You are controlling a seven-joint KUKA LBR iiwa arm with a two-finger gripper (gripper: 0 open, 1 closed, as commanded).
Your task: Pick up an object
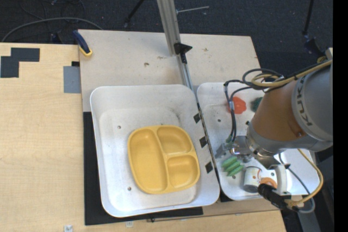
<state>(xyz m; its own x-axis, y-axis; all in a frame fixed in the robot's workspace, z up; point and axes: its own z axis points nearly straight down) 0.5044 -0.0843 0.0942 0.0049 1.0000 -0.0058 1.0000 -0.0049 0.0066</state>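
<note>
The grey arm with its orange band (274, 111) reaches low over the right shallow white bin (215, 111), its two-finger gripper (235, 150) just above a small green ridged object (232, 166) lying near the bin's front left. A small red-orange object (238, 105) lies farther back in that bin. In the left white bin (109, 117) sits a yellow plastic three-compartment tray (162, 159).

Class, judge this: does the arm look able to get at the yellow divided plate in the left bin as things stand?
Probably yes: the yellow divided plate lies uncovered in the left bin, and the arm hangs over the neighbouring right bin.
</note>
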